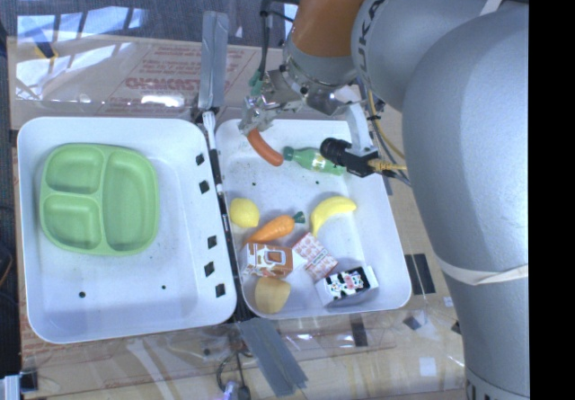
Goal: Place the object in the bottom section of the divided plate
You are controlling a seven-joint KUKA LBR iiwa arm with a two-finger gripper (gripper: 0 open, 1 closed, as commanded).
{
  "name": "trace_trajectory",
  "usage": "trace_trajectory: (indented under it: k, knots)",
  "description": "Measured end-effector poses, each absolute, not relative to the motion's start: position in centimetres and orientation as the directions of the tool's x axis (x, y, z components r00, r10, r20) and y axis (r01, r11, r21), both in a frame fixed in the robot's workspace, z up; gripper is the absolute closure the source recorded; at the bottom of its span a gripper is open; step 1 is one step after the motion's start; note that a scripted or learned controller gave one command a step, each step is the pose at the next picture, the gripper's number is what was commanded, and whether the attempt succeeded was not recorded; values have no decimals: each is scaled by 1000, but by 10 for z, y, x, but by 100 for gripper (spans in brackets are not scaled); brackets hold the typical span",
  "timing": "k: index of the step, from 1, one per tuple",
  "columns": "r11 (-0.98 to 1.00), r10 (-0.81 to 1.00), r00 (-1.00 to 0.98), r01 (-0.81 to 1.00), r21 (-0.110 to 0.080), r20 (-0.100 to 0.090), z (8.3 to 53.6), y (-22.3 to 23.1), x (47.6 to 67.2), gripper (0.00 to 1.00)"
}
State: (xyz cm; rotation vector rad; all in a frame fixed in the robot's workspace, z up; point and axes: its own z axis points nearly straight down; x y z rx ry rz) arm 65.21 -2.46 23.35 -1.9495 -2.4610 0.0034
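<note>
A green divided plate (99,199) lies in the left bin (117,299), with two small sections on its left side and one long section on its right. My gripper (258,118) hangs over the back left corner of the right bin (382,236). It is right above the upper end of a red-orange sausage (265,148), which lies tilted on the bin floor. Whether the gripper touches the sausage is unclear.
The right bin also holds a green bottle (313,158), a lemon (243,212), a carrot (274,227), a banana (332,212), two small cartons (269,259) (315,256), a black-and-white carton (347,284) and a potato (272,294). The bulky arm (449,75) covers the right side.
</note>
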Motion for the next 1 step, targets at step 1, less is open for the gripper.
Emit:
trace_trajectory:
  k: [1]
  knots:
    - [171, 985, -171, 985, -6, 0, 191, 62, 656, 100]
